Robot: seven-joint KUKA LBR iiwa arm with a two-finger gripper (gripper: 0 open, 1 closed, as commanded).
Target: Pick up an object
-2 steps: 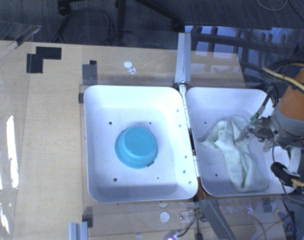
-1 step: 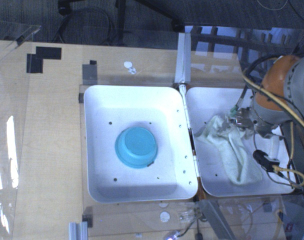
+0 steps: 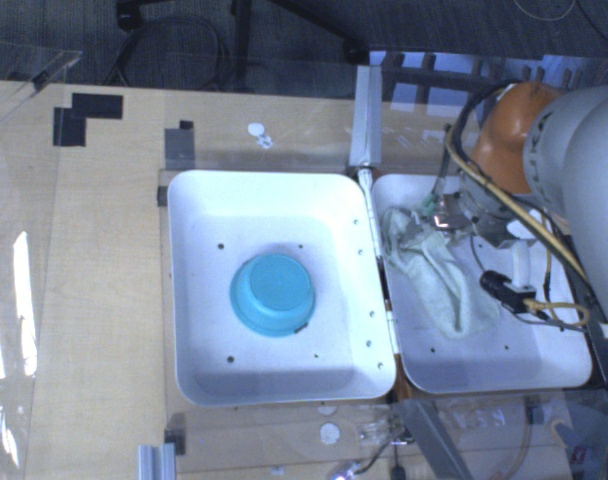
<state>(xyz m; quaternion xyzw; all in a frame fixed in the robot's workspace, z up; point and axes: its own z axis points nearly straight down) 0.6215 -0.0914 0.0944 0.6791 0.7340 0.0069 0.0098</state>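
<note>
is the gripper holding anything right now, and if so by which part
Cannot be told. The gripper is down at the upper end of the white cloth in the right bin, but whether any cloth is caught in it is unclear.

view: one fixed camera above the bench (image 3: 94, 298) | facing: down at a slant, floor along the top edge | range: moderate, left bin (image 3: 199, 218) whole, right bin (image 3: 504, 368) partly behind the arm (image 3: 574, 158) | arm side: enters from frame right | overlap: single view
</note>
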